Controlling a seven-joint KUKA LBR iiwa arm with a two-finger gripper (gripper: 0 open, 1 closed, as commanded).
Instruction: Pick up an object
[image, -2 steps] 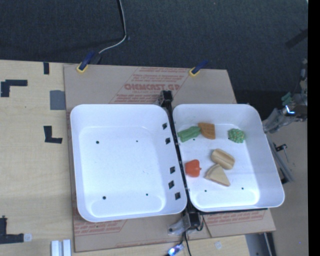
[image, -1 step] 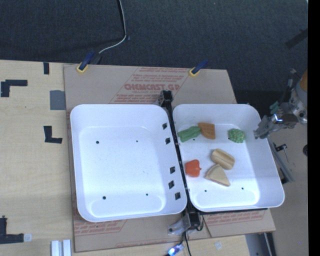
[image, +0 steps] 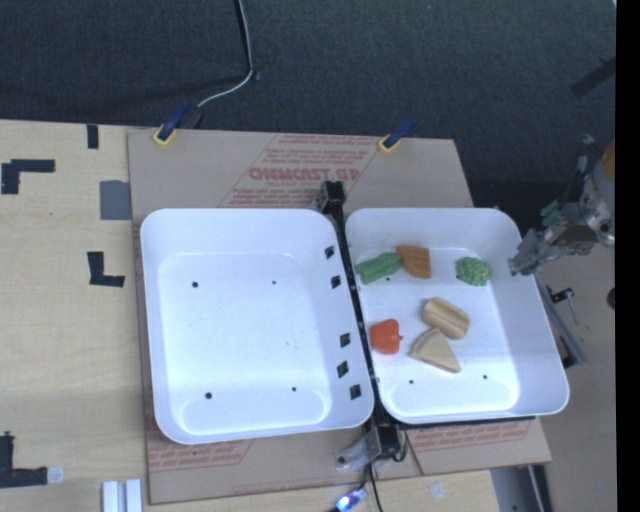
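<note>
Gripper (image: 527, 258): parked past the right rim of the right bin (image: 500, 222), off to the side of the toys; nothing is between its fingers that I can see, and from this angle I cannot tell how wide they stand
Where the pickings are: all in the right bin, clustered toward its upper and middle part; the left bin (image: 160, 235) beside it has no toys in it
Nearest piece: green broccoli (image: 472, 271), close to the bin's right wall, knobbly and likely light; I'd pinch it across the bumpy head
Green pepper (image: 379, 267): lying touching the orange wedge (image: 414, 261), so fingers may nudge both
Bread roll (image: 446, 317): rounded, probably smooth plastic and apt to slip; best taken across its short width
Tan wedge (image: 436, 351): just below the roll, almost touching; flat sides should give a firm hold
Red tomato (image: 386, 336): stands apart near the divider, small and round, may roll away
My guess overall: light, stiff toy food, nothing fragile
</note>
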